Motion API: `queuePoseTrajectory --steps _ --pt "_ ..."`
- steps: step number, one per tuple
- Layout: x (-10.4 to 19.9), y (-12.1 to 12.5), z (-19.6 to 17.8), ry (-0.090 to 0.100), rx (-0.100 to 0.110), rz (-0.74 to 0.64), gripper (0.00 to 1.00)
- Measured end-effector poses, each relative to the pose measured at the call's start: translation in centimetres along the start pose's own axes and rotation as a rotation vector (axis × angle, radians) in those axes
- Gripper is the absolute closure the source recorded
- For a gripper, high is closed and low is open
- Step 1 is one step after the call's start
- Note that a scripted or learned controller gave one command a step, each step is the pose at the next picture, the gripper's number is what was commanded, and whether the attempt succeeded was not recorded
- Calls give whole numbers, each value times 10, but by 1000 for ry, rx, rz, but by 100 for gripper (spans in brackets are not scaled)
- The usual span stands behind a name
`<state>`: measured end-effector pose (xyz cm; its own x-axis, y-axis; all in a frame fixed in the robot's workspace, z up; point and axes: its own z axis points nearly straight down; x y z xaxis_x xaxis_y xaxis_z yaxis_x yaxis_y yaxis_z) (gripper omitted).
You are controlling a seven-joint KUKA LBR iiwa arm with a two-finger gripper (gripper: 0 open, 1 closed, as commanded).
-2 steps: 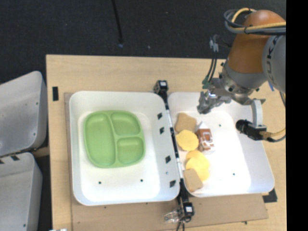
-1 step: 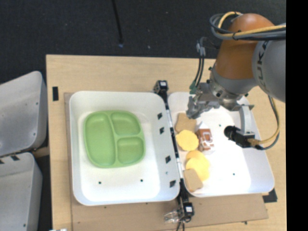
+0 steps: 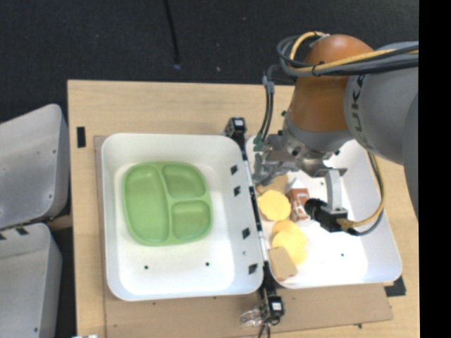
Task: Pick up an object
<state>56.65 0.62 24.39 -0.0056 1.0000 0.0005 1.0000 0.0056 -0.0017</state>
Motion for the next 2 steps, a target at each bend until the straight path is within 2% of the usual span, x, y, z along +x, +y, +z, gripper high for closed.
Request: queuePoseTrajectory --steps 1,2 --pt "50 -13 7 1 -1 -1 100" --pt "47 -12 7 0 -3 5 0"
